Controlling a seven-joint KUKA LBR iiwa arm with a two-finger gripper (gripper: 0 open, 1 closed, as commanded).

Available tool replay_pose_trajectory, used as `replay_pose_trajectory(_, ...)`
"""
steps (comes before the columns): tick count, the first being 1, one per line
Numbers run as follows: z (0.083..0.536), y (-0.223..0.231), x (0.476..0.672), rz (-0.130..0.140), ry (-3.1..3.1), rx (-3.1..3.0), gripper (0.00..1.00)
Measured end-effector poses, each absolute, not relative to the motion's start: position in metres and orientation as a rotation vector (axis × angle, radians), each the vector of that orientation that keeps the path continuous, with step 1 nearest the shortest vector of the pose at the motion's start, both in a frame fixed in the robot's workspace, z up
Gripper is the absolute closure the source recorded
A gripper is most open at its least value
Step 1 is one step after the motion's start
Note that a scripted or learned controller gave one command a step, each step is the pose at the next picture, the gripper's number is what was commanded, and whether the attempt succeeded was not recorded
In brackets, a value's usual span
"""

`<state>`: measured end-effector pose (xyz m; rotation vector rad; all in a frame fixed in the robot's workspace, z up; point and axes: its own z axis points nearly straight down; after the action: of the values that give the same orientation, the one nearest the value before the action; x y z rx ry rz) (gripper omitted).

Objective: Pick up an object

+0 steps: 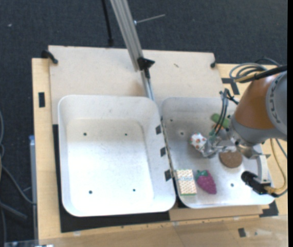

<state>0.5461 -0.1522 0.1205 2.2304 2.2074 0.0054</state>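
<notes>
Reaching into right-hand shallow white bin (187, 112): two-finger gripper (208, 148), jaw opening impossible to tell, beside small white speckled object (197, 140); object's shape and axis too blurred to judge.

Two shallow white bins (110, 153) of smooth, faintly speckled plastic sit on a matt, pale wooden board surface (105, 71); a ribbed, silvery metal rail (126, 24) slants above dark, rough carpeted floor (33, 19).
</notes>
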Motion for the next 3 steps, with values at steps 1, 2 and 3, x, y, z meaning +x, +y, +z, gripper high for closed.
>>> replay_pose_trajectory(1, 0.184, -0.16, 0.548, 0.007, 2.212, 2.22, 1.0)
replay_pose_trajectory(2, 0.228, -0.162, 0.55, 0.006, 2.219, 2.214, 1.0)
replay_pose_trajectory(3, 0.224, -0.104, 0.547, 0.003, 2.227, 2.213, 1.0)
